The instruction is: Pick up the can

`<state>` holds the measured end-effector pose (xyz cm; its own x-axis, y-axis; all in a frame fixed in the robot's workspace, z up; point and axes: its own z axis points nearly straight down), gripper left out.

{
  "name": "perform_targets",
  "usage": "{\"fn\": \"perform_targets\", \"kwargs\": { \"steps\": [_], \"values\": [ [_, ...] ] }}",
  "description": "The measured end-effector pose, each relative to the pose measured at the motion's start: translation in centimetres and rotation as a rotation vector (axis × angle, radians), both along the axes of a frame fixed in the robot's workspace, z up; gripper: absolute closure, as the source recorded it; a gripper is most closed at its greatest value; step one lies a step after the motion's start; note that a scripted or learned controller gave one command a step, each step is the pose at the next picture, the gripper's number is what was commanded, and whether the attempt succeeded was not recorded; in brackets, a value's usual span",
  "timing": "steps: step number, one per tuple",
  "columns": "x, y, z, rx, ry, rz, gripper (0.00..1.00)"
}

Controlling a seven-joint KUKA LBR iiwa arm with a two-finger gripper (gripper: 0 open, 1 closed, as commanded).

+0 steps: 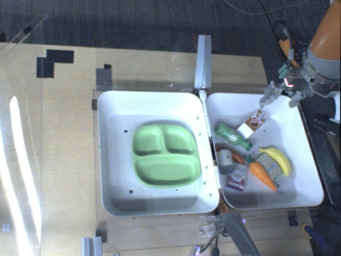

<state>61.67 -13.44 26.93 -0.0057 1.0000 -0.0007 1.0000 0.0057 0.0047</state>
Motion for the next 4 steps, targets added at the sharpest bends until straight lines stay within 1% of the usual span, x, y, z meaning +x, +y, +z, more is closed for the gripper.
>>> {"fn": "perform_targets", "kwargs": {
  "steps": [1,2,3,4],
  "values": [
    [1.8,-2.3,-13.4,0.000,-0.001,-0.153,0.00],
    [-0.8,0.9,-18.0,0.003,-0.006,-0.261,0.00],
    [-0.6,1.0,-16.8,0.005,-0.009,-0.260,1.00],
    [1.3,5.4,-2.3,0.002,-0.001,-0.404,1.00]
  ]
}}
